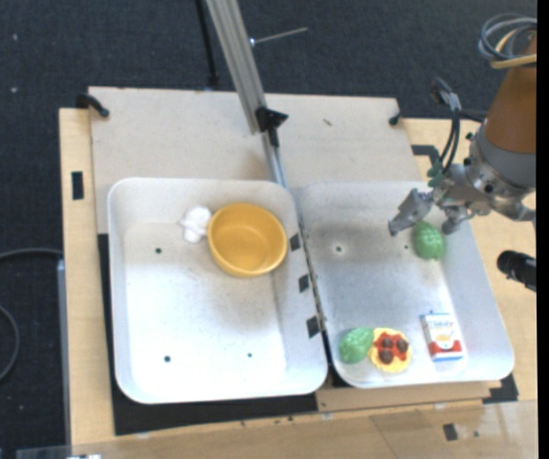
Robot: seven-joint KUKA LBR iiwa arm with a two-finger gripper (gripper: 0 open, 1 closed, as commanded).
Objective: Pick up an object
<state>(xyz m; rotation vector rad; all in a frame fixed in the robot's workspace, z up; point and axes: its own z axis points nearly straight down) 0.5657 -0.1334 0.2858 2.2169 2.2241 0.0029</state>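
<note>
From the camera view, take the right bin (466,285) as your landmark, since everything that matters sits in it or beside it; the gripper (431,216) hangs over that bin's upper right part, its two fingers spread apart with one grey finger (406,213) angled out toward the bin's middle and the other toward its right wall; a green ball (429,242) sits just below the gap between them, and you can see it is not clamped, so the claw is open and has hold of nothing; I judge the arm is lined up above the ball because that is the piece standing free of its neighbours, with room on both sides for the fingers to come down; along the right bin's near edge lie a green leafy piece (355,343), a round red and yellow piece (391,348) touching it, and a small red and white carton (442,337) just to their right, crowded enough to make a worse target; beyond the right bin's left wall, the left bin (160,352) holds a yellow bowl (247,239) with a small white lump (196,223) against its far side, well apart from the arm and likely out of play for this try
</note>
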